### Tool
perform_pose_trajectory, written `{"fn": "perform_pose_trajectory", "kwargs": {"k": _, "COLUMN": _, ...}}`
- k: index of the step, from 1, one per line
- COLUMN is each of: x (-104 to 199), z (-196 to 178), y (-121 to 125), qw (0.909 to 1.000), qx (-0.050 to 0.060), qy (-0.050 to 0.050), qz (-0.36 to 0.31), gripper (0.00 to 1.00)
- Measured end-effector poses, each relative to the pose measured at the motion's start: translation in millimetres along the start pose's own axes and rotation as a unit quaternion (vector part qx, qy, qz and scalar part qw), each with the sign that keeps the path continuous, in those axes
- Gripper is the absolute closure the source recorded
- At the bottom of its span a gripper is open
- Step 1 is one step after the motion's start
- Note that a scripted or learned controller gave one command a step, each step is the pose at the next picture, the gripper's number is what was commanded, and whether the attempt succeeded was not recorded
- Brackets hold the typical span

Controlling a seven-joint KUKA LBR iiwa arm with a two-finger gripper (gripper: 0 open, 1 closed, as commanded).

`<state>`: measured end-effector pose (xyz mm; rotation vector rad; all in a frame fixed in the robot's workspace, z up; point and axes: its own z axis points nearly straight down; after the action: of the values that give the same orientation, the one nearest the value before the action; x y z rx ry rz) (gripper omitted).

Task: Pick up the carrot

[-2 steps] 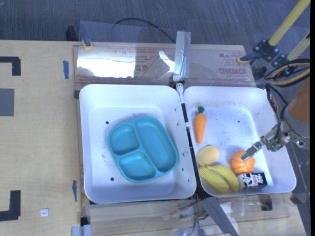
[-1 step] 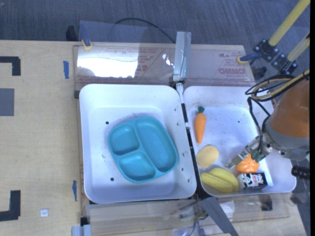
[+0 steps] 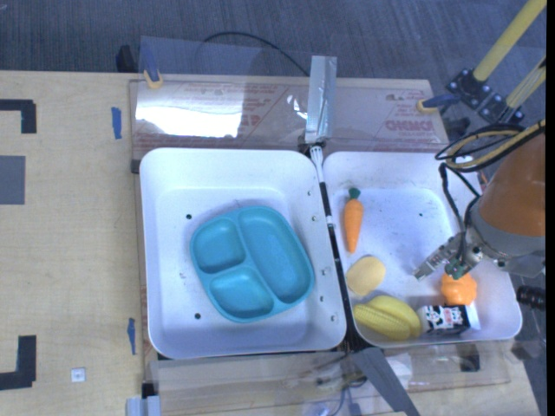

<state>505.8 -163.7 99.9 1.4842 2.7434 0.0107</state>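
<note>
One carrot (image 3: 353, 219) in right bin (image 3: 408, 202), end effector (image 3: 447, 263) nr orange fruit (image 3: 458, 289)

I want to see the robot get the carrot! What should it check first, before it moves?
1. Carrot in plain sight, in the right bin near the left wall: ok.
2. Nothing lying on the carrot; the yellow lemon-like piece sits just below it, apart: ok.
3. Pincer above the carrot: not ok, it hangs near the bin's right side, by a small orange piece.
4. Pincer open wide enough: cannot tell.
5. Pincer free of other things: cannot tell, the orange piece sits very close under it.
6. Blue divided tray out of the way, in the left bin: ok.
</note>
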Motion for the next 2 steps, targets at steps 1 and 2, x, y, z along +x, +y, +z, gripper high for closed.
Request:
{"fn": "perform_pose_trajectory", "kwargs": {"k": 1, "x": -59.4, "z": -87.6, "y": -2.1, "qw": 0.9973, "qx": 0.006, "qy": 0.004, "qz": 0.073, "gripper": 1.00}}
{"fn": "perform_pose_trajectory", "kwargs": {"k": 2, "x": -57.8, "z": -84.4, "y": -2.9, "qw": 0.9973, "qx": 0.008, "qy": 0.007, "qz": 0.072, "gripper": 0.00}}
